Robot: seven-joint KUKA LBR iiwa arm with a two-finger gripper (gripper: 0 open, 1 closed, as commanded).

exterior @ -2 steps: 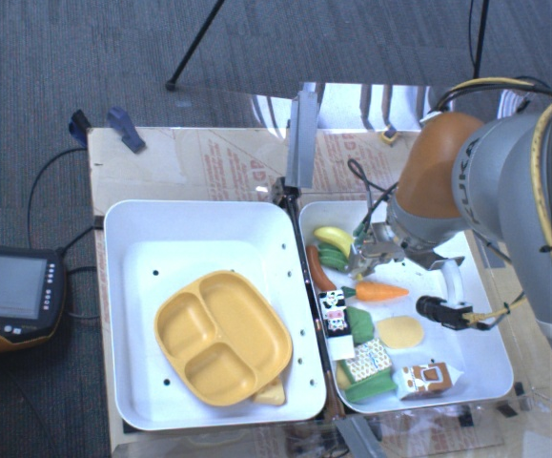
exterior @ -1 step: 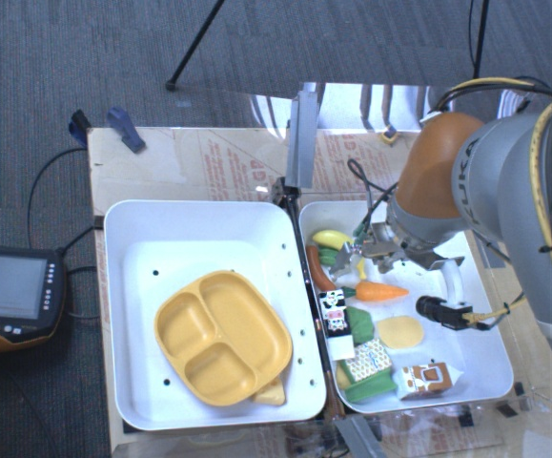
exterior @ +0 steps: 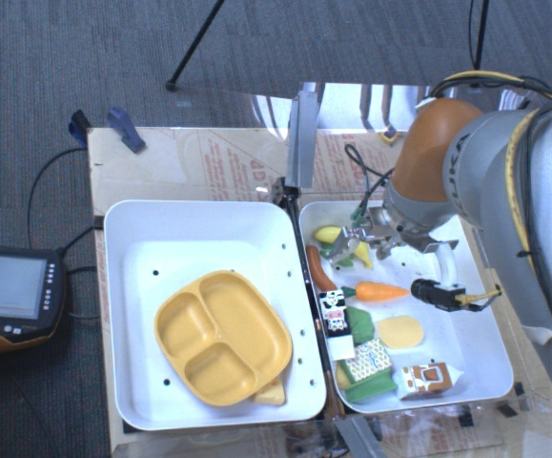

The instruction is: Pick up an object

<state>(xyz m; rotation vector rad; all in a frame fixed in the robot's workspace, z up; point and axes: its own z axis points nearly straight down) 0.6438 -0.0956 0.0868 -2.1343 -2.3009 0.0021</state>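
Low down, pincer (exterior: 359, 239) inside right bin (exterior: 478, 337)

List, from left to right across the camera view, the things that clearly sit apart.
Handheld screen unit → yellow divided tray → cow-print carton → carrot. The other items in the right bin overlap too much to order.

At far left on grey carpet (exterior: 66, 46), a teach pendant (exterior: 13, 294) with dark screen, cable (exterior: 42, 184) looping toward the bench (exterior: 190, 160). Blue clamp (exterior: 125, 130) at bench's back left corner. Beyond, a thin tripod leg (exterior: 201, 34) slanting.
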